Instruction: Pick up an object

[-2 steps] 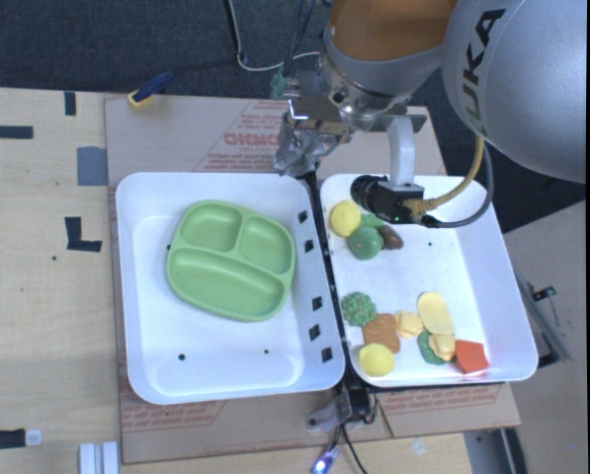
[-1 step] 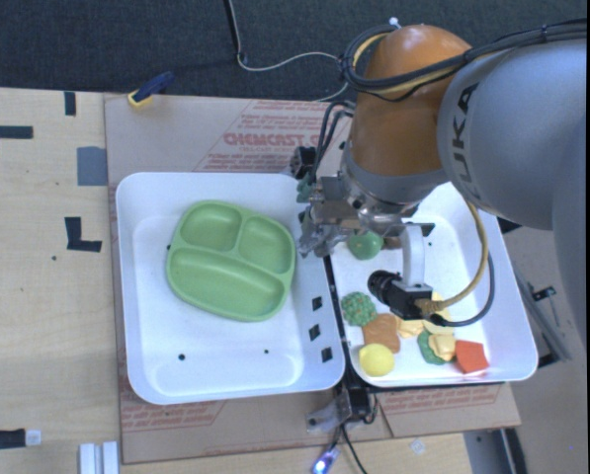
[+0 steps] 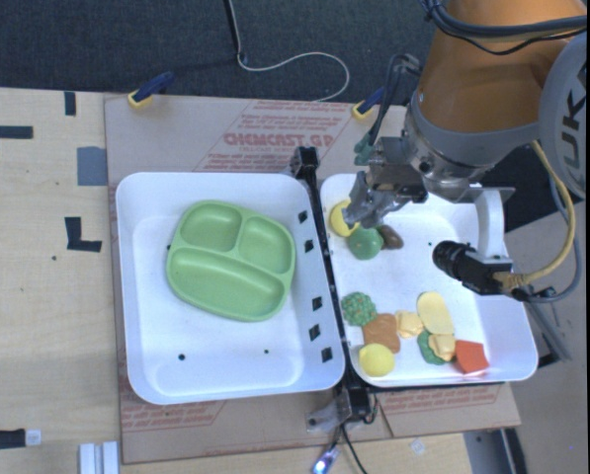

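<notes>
Your pincer (image 3: pixel 366 210) hangs low over the right bin (image 3: pixel 512 363), right above a green ball (image 3: pixel 365 243) and a yellow piece (image 3: pixel 340 221) near the divider; you cannot tell its state. More toy food clusters toward the front. A green sectioned plate (image 3: pixel 231 259) sits in the left bin (image 3: pixel 146 363).
</notes>
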Controlling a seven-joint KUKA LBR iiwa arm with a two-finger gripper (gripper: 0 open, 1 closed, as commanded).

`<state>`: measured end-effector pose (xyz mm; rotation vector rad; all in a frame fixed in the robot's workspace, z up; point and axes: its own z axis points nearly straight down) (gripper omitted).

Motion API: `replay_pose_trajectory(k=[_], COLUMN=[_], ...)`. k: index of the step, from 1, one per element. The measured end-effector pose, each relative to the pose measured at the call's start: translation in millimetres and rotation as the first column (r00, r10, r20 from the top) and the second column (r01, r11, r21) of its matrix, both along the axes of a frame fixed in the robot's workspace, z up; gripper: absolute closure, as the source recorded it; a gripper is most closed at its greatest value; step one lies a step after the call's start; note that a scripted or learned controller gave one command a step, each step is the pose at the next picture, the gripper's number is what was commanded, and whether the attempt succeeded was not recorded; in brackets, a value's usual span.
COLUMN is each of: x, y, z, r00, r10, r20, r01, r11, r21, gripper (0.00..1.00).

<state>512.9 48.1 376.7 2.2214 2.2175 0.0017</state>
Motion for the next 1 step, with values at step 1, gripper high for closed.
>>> replay_pose_trajectory(k=[1], x=[-24.7], y=[41.3], z=[82.0], r00=[1.000], r10=[0.008], r20=[0.000], r01=[-0.008], r11=[1.000], r21=[0.002], gripper=[1.00])
